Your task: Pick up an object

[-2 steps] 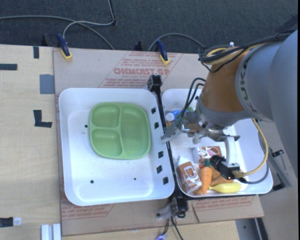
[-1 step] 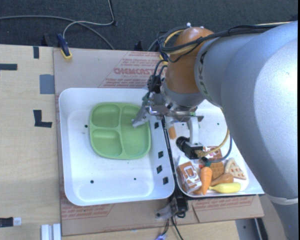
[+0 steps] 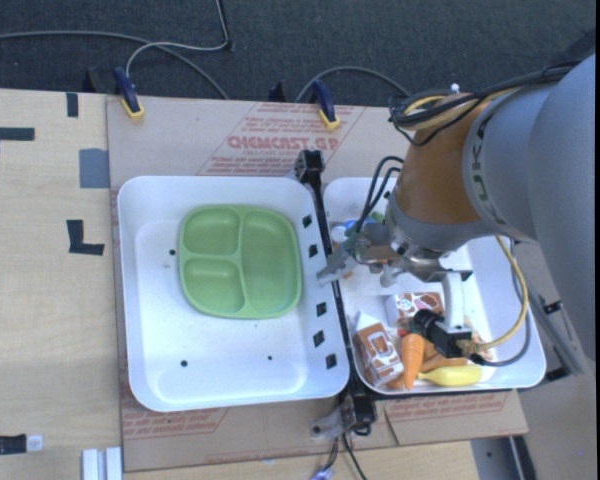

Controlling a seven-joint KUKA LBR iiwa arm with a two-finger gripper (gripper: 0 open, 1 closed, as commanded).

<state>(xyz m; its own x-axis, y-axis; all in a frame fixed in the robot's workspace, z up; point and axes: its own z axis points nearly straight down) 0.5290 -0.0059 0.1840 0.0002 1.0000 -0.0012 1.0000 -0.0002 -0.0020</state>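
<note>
Nothing looks picked up yet: the arm hangs over the right bin, and whether its gripper grasps anything I cannot tell. Likely targets lie at that bin's front: an orange carrot, a yellow banana and a brown packet.

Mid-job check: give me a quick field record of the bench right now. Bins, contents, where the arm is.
left bin: holds a green divided plate, lying flat
right bin: holds a heap of small items at its near end
heap items: toy carrot, yellow banana-like piece, brown printed packet, others too jumbled to name
arm: reaches in from the right, over the right bin
end effector: hidden under the wrist, state cannot be told
clamps: two blue-and-yellow clamps on the board's far edge
</note>
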